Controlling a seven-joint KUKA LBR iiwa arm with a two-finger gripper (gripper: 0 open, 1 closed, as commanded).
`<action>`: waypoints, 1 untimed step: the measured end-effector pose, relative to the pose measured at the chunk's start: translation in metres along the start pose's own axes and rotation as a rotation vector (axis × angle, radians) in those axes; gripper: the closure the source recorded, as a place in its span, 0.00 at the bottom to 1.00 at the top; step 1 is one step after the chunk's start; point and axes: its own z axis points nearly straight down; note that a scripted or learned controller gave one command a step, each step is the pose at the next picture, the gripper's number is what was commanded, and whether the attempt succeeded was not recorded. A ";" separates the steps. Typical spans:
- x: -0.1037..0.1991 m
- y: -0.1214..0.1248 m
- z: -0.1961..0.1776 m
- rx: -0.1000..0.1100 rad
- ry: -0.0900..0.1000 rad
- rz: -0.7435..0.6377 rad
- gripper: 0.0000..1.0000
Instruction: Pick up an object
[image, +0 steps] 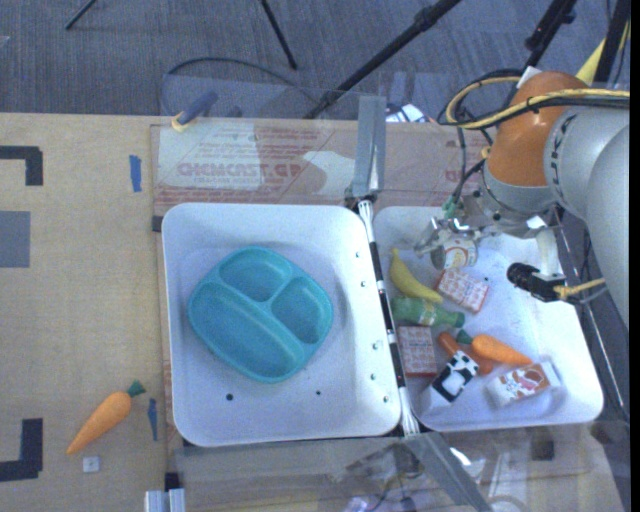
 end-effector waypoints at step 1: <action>0.052 0.011 -0.116 0.018 0.004 0.197 1.00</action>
